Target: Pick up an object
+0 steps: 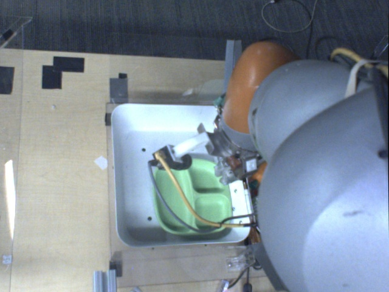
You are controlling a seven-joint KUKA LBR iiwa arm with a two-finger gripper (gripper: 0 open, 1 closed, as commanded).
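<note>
Arm (322,181), grey with an orange band, covers the right side of the view and reaches down over the wooden table (55,181) into the white bin (130,163). Pale green tray (203,174) lies flat on the bin floor, toward the bin's lower right corner in the view, divided hollows facing up, its right end partly under the wrist. Pincer (222,163) sits low at the tray's upper right edge, close over it or touching, cannot tell which; whether the pincer is open or closed cannot be told either.
</note>
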